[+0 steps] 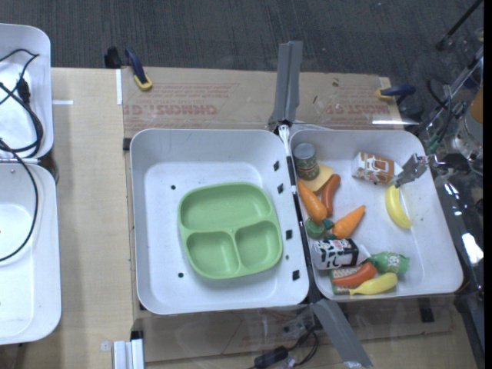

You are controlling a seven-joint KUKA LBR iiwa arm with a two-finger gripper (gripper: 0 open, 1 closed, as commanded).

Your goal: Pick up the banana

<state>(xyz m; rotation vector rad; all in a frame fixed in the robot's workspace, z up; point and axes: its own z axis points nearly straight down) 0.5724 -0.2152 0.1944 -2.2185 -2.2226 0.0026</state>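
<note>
The gripper (409, 172) sits just above the top end of the banana (397, 207), close to it. Its thin grey tips seem to lie close together with nothing between them, but they are small and blurry, so I cannot tell for sure if they are open or closed. The banana is not held. It lies flat on the floor of the right bin (442, 206), near that bin's right wall, curving from top to bottom.

Just up and left of the banana is a small orange and white carton (373, 167). Farther left of the banana are a carrot (350, 221), a second carrot (311, 200), a red sausage (331, 193) and a tin can (306, 160) (the can stands at the bin's left edge). Below and left of the banana lie a black and white carton (337, 253), a green toy (392, 263), a red pepper (355, 274) and a long yellow toy (375, 284).

Far to the left of the banana, the left bin (154, 229) holds a green plate (229, 229) with three sections.

The arm (461, 141) comes in from up and right of the banana.
</note>
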